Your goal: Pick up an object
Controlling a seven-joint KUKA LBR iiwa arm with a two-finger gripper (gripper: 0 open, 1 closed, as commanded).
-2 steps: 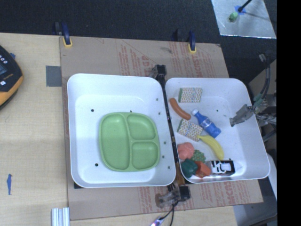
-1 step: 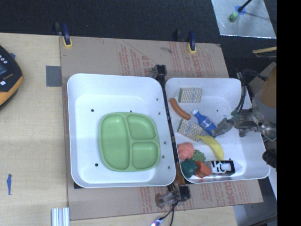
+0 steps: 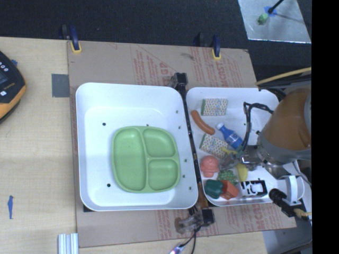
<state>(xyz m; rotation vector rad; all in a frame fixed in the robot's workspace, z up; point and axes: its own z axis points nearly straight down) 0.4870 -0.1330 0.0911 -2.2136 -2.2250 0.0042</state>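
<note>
Bench: cardboard-topped bench (image 3: 159, 62) carried two white bins, side by side.
Gripper: gripper (image 3: 239, 165) sat low in the right bin (image 3: 235, 92), amid the clutter; grip state impossible to tell.
Nearest: yellow piece (image 3: 242, 172) right at it, blue bottle (image 3: 229, 135) just above.
Further left: pink ball (image 3: 210, 165), sausage (image 3: 202, 123).
Beyond: green divided plate (image 3: 144, 159) in the left bin (image 3: 95, 120).

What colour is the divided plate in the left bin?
Light green, clearest in the camera view.
</note>
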